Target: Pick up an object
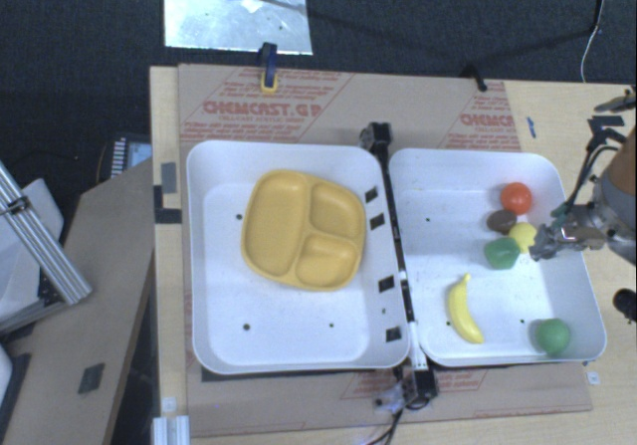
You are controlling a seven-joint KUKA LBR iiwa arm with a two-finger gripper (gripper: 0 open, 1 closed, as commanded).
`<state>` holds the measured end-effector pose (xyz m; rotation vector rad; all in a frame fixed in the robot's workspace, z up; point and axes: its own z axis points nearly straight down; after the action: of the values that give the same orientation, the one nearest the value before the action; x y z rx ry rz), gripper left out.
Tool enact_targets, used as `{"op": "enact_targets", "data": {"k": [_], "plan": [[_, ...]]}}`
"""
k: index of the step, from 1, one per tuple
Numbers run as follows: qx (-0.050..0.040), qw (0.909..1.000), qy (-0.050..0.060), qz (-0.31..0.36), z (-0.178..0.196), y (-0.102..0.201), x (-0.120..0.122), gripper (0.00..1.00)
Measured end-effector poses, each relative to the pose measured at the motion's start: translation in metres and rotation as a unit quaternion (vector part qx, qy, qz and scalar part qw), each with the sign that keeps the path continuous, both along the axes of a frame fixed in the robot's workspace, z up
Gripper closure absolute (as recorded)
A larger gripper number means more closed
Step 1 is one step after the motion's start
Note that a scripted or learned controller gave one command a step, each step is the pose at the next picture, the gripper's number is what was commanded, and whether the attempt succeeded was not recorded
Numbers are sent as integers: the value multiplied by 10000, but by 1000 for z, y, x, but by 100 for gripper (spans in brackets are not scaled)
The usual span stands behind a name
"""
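Your claw [545, 246] sits at the right edge of the frame, low over the right bin [438, 174], just beside a cluster of small toy foods: an orange ball [516, 198], a brown lump [501, 222], a yellow piece [524, 233] and a green piece [502, 253]. I cannot tell its state. The green piece looks light, stiff and smooth, so squeeze it across its middle. The banana [463, 309] lies apart, an easier target.

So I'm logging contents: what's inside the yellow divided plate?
Nothing shows in the yellow divided plate; all three compartments look bare. It sits in the left bin, covering the bin floor beneath, so that patch can't be checked.
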<state>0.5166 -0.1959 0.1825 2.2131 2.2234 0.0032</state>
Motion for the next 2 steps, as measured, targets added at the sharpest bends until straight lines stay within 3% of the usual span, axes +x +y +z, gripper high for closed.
{"op": "enact_targets", "data": {"k": [2], "plan": [[0, 10000, 3, 4, 69, 2, -1, 100]]}}
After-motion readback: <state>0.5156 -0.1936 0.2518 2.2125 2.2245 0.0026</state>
